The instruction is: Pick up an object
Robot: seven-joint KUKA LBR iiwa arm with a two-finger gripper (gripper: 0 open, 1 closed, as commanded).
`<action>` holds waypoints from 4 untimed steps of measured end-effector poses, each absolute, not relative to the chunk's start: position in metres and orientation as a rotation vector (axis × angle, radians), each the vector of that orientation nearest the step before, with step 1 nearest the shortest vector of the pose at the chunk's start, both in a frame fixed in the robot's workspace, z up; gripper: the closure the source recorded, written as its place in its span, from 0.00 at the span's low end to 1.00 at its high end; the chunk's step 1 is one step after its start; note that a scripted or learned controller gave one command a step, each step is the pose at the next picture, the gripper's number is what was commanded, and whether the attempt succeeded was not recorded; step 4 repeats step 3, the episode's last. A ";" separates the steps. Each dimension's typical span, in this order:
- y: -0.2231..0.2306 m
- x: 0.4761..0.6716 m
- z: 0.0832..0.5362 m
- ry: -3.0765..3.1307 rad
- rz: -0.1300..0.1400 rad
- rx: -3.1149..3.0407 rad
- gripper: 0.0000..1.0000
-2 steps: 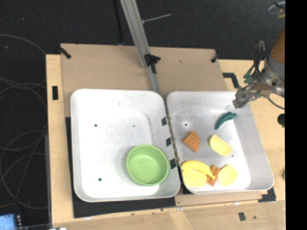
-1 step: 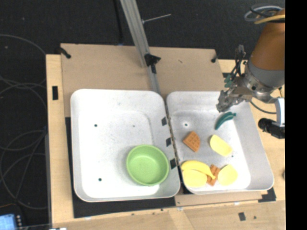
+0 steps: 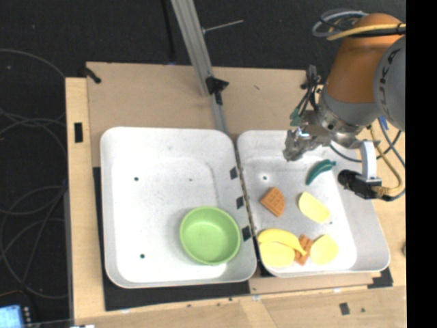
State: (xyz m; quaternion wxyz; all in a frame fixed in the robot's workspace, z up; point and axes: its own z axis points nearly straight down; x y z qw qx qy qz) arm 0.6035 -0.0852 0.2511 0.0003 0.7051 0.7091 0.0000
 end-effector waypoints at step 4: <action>0.080 0.612 0.237 2.230 0.002 2.213 1.00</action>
